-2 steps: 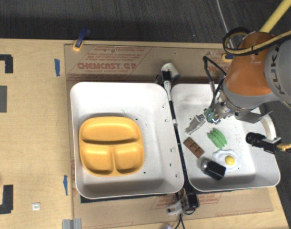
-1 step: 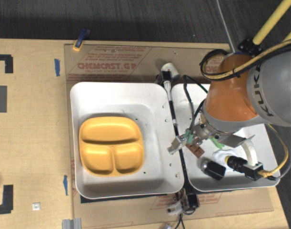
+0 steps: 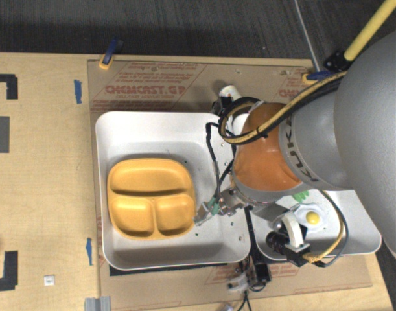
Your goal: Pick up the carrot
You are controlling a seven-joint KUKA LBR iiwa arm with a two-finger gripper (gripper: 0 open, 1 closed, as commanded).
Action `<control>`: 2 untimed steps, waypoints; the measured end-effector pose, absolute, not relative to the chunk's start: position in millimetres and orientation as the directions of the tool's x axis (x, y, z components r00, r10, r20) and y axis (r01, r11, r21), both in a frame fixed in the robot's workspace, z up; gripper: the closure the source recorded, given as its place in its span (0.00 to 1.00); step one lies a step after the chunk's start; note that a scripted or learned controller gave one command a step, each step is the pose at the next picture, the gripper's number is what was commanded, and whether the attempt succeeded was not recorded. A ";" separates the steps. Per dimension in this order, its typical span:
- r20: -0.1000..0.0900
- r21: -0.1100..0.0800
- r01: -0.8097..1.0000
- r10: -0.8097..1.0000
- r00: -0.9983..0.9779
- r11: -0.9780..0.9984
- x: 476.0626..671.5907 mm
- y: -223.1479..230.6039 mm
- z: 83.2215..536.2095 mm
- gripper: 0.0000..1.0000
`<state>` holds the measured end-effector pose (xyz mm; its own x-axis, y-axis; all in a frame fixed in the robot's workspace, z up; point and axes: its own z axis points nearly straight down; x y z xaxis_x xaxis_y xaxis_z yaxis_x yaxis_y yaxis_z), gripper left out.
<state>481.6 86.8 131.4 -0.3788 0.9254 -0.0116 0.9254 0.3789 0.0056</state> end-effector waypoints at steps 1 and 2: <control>-0.022 0.040 0.999 1.000 -0.023 0.024 489.3 106.2 126.6 0.00; -0.017 0.044 0.997 0.998 0.057 -0.056 495.0 107.6 124.9 0.00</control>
<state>495.0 107.6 124.9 0.0569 0.9982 -0.0169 0.9975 -0.0561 0.0440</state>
